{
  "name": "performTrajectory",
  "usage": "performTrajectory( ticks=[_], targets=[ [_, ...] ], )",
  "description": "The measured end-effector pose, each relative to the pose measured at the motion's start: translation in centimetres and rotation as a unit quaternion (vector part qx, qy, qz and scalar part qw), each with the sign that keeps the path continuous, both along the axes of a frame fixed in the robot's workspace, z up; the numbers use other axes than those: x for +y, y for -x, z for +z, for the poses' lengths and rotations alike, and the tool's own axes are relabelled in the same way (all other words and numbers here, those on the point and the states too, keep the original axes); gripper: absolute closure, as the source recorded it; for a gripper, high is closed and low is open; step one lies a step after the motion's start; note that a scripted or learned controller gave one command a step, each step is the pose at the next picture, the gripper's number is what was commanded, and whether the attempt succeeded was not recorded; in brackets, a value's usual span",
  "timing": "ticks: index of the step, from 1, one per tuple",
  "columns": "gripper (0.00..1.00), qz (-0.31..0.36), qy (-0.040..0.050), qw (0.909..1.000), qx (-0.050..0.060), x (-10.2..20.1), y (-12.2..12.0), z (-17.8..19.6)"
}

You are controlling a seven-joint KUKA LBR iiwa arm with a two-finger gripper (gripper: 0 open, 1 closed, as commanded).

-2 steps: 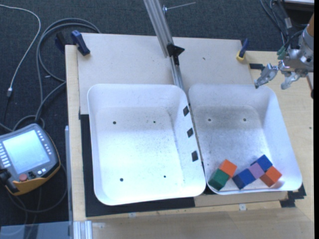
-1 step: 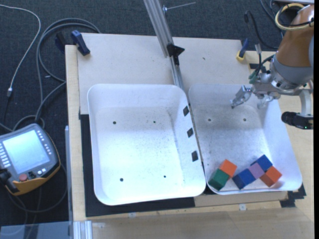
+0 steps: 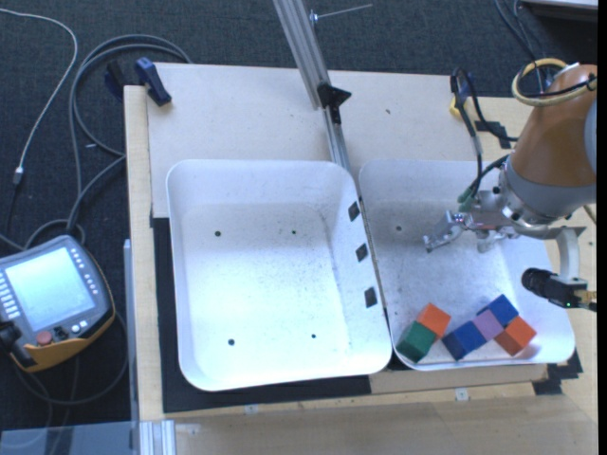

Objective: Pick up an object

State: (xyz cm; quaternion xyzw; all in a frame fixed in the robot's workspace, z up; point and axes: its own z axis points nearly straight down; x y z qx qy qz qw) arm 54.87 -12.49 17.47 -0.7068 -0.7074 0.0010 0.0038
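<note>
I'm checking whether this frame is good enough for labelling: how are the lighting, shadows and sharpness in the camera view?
Camera view: even, soft lighting, with no harsh glare on the white bins; the blocks cast only faint shadows and their colours read clearly; the tool looks small and slightly soft, so fine detail there is hard to read; the pendant screen at the left looks washed out.

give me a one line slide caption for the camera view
KUKA arm's gripper poised over the right bin, above colored blocks clustered at its near edge, beside the left bin.

Teach pendant on floor left of bench – cables nearby; blue clamp at bench corner.
</note>
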Motion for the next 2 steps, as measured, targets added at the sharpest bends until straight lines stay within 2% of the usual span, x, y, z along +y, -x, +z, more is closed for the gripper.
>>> performTrajectory(
  ticks=[1, 2],
  targets=[
    [0.0, 0.003, -0.0004, 1.0, -0.002, 5.4, 2.7, 2.6],
    [0.0, 0.001, 0.0015, 1.0, -0.007, 7.3, 6.7, 9.8]
  ],
)
